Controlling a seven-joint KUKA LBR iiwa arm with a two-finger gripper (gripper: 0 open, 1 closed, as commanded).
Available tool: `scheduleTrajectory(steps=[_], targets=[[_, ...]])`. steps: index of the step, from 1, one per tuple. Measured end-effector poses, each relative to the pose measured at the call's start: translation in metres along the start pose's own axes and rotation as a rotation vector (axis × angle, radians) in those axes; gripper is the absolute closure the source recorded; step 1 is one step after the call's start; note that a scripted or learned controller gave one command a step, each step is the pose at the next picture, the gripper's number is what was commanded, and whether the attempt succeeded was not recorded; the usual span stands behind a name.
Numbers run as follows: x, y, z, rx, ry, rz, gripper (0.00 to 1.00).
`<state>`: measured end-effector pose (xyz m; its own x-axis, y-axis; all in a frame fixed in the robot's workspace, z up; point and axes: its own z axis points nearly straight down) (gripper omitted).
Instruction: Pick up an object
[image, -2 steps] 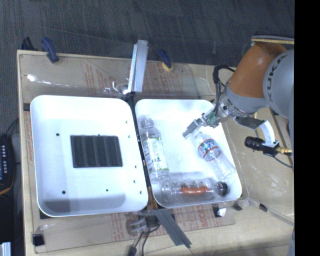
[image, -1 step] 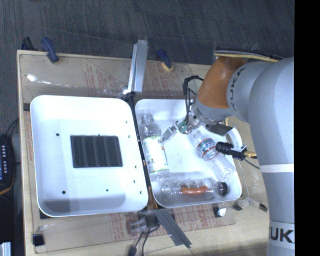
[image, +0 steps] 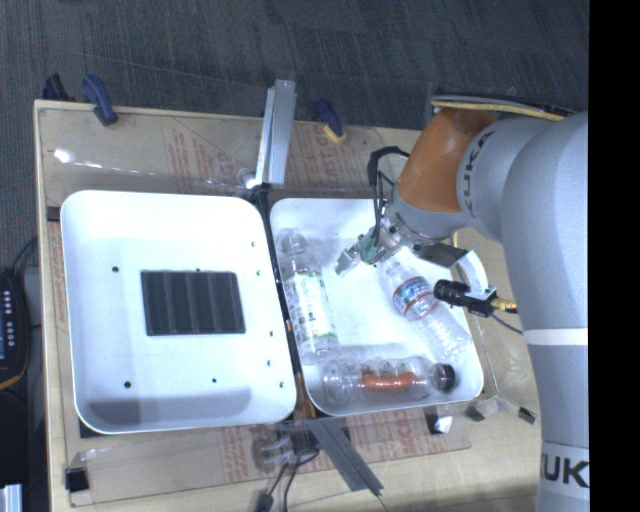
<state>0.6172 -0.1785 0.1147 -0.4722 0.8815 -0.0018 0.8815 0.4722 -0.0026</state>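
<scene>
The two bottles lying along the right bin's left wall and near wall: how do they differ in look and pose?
The left-wall bottle lies lengthwise along the divider, while the near-wall bottle lies crosswise along the bin's front edge. The left-wall bottle carries a pale label with green marks; the near-wall bottle shows an orange-brown patch inside and a dark cap at its right end. Both are clear plastic, lying on their sides.

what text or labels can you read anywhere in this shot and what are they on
"UK": the visible part of large dark lettering on the grey arm, cut off at the lower right.
Red print on the tape along the bench edges: too blurred to read.
Label on the clear bottle by the divider: too small to read.
Blue and red label on the bottle near the gripper, bottle at: unreadable.
</scene>
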Motion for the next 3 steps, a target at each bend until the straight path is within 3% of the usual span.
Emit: scheduleTrajectory(steps=[1, 2, 3], targets=[[0.034, -0.039, 0.022, 0.003, 0.006, 0.219, 1.0], [0.023, -0.044, 0.018, -0.002, -0.018, 0.231, 0.0], [-0.01, -0.017, 0.022, -0.002, 0.001, 0.069, 0.0]])
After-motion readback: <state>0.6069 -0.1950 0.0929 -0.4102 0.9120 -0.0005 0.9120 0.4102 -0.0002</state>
